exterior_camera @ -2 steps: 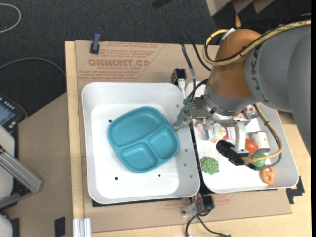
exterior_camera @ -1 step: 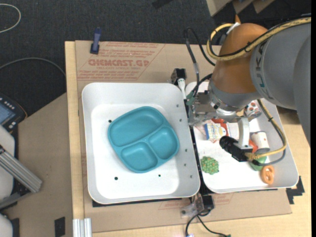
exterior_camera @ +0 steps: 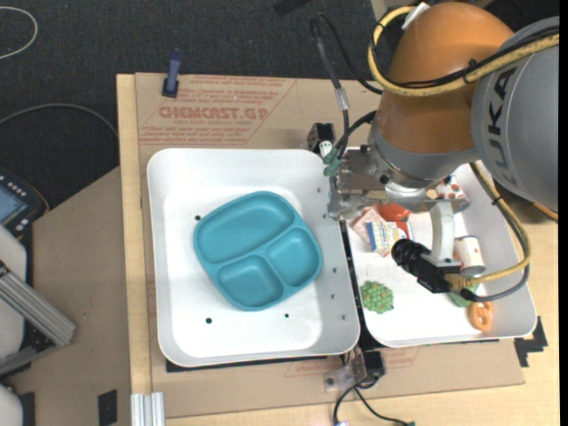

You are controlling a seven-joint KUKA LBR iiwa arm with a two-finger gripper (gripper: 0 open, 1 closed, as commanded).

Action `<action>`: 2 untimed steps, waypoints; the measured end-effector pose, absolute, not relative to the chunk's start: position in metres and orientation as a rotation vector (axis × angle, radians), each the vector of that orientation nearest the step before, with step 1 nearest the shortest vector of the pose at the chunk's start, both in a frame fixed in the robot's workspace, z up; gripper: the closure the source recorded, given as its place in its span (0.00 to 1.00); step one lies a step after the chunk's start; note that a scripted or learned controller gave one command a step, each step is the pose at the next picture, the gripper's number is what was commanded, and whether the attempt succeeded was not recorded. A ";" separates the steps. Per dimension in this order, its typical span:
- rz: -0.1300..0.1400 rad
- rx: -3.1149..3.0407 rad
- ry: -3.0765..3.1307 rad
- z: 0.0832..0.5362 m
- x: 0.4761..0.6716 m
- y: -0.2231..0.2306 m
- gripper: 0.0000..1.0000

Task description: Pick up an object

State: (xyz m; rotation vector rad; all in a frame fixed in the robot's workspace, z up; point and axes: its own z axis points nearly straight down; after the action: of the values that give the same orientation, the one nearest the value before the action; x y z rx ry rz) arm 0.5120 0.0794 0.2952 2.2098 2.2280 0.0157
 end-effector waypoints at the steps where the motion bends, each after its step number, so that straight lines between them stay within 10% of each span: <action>1: 0.030 2.210 2.218 0.484 0.483 0.086 1.00; 2: -0.015 2.219 2.233 0.369 0.478 0.144 1.00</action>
State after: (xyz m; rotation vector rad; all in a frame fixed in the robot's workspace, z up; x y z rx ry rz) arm 0.4779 0.1442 0.3692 2.2191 2.2327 -0.0148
